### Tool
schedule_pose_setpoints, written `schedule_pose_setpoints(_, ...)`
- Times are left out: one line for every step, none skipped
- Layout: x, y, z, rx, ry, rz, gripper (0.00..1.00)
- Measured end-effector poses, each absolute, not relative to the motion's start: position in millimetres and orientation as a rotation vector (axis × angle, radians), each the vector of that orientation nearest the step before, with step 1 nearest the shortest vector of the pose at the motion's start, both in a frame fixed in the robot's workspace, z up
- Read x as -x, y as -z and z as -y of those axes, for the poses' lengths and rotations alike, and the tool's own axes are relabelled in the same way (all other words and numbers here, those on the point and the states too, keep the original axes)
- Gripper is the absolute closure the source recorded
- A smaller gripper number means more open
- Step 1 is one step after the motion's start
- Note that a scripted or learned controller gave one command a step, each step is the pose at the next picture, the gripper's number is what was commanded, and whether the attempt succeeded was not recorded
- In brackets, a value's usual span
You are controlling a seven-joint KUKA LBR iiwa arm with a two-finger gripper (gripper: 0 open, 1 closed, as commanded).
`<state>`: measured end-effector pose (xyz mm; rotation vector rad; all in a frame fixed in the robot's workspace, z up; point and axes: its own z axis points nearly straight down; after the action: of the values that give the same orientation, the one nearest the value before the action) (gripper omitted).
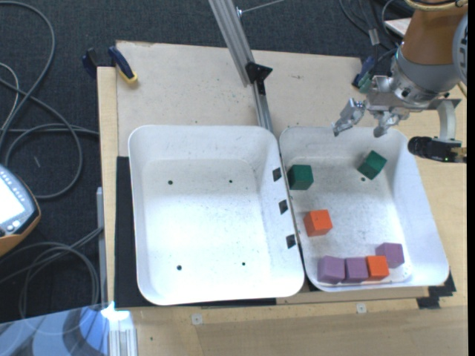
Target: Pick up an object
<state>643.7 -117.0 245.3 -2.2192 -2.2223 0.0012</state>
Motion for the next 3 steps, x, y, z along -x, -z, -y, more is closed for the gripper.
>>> schedule_pose_setpoints(-545.7, -201, 149, 2.222, -0.008, 2.210, 0.00)
schedule_pose_setpoints(-486.7, -249, 188, 2.229, -0.001, 2.217, 0.00)
schedule_pose_setpoints(-481.4, -445, 147, 2.225, 0.009, 2.231, 0.00)
